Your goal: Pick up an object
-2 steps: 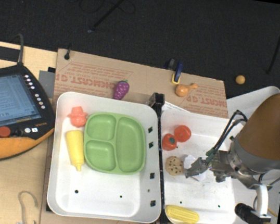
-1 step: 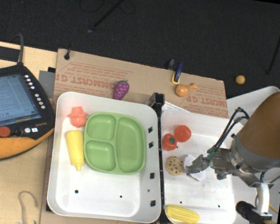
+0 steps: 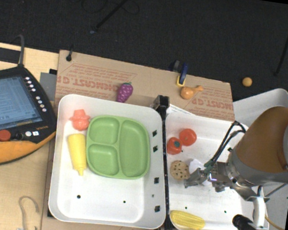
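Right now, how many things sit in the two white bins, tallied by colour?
Left bin:
Green: 1, plate
Yellow: 1, bottle
Pink: 1, toy
Right bin:
Red: 2, tomatoes
Brown: 1, cookie
Yellow: 1, corn
Total: 7

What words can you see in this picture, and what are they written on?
Red print on the cardboard sheet behind the bins: it looks upside down or mirrored and is too blurred to read for sure.
Screen of the handheld control pad on the left: rows of text, too small to read.
Its buttons: no labels readable.
Nothing readable on the green plate.
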